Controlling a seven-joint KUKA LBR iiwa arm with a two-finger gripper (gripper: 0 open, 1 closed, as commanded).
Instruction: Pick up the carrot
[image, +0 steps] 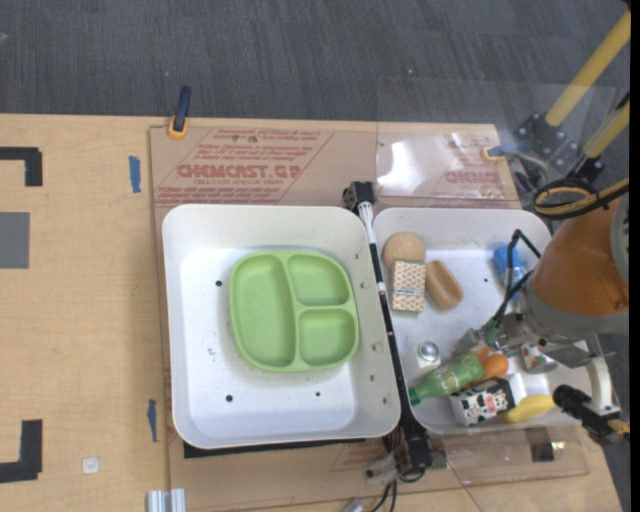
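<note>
The grey arm with the orange band reaches in from the right edge of the frame and bends down over the right-hand shallow white bin. Its two-finger gripper hangs low over the bin's lower right part, among a crowd of small things. Whether it is spread or pressed together cannot be told, since the wrist and cables cover its tip.

The small orange carrot lies in the lower right of that bin, just below and slightly left of the gripper, so close that the two seem to touch or nearly so. Only a short orange stretch of it shows, partly under the gripper. Its long axis appears to run roughly from left to right across the frame, though too little is visible to be certain.

A green plastic bottle lies slanted just left of the carrot, a black-and-white patterned carton sits below it, and a yellow banana-shaped toy rests at the lower right. These crowd the carrot, so a closing grip may well catch a neighbour instead.

The left-hand white bin bears a light green divided plate, well apart from the work
</note>
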